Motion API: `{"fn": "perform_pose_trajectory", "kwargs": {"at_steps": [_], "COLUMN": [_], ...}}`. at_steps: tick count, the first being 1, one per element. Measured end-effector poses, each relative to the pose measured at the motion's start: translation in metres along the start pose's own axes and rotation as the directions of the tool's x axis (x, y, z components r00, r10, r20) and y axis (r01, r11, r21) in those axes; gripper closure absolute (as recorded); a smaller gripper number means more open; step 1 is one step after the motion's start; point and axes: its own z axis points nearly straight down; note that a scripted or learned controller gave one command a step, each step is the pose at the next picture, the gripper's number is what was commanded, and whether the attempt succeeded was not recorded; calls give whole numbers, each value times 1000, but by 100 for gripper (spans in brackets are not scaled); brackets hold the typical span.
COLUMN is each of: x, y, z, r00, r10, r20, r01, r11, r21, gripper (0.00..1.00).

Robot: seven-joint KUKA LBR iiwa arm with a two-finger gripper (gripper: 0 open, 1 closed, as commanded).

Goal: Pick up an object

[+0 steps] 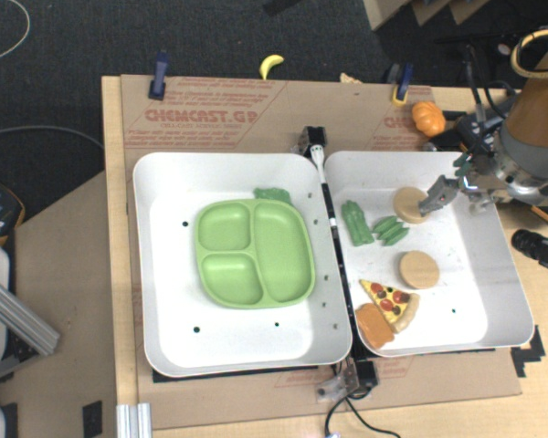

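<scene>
The right bin [493, 331] holds two tan round discs [406, 204] [419, 269], two green pea pods [354, 222] [391, 231], a pizza slice [390, 299] and an orange-brown piece [374, 325]. My gripper [458, 198] hangs over the upper right of this bin, open, with nothing between its fingers. Its left finger [436, 197] points at the right edge of the upper tan disc. I cannot tell whether it touches the disc.
The left bin [164, 318] carries a green divided plate [254, 251] with a small green piece [272, 193] at its far edge. An orange ball [427, 117], a yellow banana [271, 64] and two blue clamps [158, 76] [402, 82] lie beyond the bins.
</scene>
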Motion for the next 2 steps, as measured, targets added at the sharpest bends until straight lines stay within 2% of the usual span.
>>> {"fn": "perform_pose_trajectory", "kwargs": {"at_steps": [1, 2], "x": [65, 62], "y": [-82, -78], "z": [106, 92], "r00": [1000, 1000], "r10": [-1, 2], "r20": [-4, 0], "r01": [1, -2], "r11": [1000, 1000], "r21": [8, -2], "gripper": [0, 100]}}
